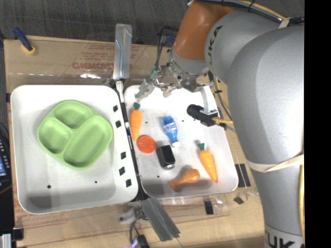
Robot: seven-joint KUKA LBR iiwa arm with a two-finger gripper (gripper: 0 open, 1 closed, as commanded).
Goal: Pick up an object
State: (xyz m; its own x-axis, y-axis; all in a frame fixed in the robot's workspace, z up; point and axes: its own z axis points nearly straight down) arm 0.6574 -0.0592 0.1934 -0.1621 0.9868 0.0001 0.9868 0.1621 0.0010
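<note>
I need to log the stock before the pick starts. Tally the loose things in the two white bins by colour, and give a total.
Orange: 4 (long plastic carrot, small plastic carrot, round orange disc, drumstick-shaped toy)
Green: 1 (light green three-compartment plastic plate)
Blue: 1 (small blue and white packet)
Black: 1 (small black block)
Total: 7

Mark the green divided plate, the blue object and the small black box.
green divided plate (75, 133): camera view, on the ridge between its compartments.
blue object (170, 128): camera view, on its middle.
small black box (166, 156): camera view, on its top face.
</note>
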